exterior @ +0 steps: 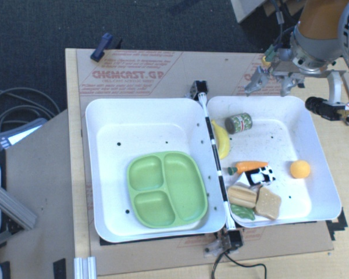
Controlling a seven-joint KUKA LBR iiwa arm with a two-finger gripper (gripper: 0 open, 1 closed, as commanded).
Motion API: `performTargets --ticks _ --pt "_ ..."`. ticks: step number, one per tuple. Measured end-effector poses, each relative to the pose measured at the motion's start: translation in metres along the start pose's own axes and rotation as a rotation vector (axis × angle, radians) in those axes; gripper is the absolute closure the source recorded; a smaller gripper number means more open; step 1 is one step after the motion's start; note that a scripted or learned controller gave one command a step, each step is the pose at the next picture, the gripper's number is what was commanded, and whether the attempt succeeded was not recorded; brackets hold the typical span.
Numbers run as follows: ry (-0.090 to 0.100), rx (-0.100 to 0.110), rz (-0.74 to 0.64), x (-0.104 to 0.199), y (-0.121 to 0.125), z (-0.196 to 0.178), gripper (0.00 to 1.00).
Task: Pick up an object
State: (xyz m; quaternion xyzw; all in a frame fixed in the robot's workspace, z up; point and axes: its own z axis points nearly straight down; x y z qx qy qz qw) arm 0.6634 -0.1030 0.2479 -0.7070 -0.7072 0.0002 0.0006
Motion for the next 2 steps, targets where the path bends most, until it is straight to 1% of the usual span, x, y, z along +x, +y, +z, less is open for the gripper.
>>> performTargets --ticks 1,2 --pt "0.0 0.002 0.001 0.009 -0.016 0.117 0.0" --pt "0.0 0.002 0.0 0.009 -0.005 0.163 0.0"
